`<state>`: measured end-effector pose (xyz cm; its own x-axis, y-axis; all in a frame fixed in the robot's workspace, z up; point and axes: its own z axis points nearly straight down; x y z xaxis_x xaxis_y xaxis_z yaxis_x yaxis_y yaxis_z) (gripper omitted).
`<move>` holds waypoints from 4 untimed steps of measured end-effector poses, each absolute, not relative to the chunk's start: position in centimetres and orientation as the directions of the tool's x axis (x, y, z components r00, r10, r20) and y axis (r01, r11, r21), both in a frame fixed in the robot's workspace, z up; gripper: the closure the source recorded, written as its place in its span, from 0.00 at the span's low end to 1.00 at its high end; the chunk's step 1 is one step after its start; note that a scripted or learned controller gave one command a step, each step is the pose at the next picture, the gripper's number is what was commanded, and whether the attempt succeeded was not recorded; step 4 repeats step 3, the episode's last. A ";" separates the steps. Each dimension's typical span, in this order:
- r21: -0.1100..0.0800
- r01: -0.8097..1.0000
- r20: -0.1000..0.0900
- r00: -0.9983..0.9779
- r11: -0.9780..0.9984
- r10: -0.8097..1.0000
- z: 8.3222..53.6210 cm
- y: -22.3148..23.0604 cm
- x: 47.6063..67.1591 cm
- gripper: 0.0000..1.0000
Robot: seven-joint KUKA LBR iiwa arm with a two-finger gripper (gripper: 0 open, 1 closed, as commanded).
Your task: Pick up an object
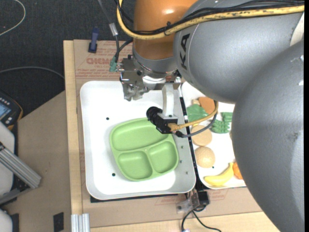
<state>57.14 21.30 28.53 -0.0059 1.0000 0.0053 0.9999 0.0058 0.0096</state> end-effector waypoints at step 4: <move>0.003 1.000 0.004 -0.013 0.013 1.000 31.8 15.7 47.8 1.00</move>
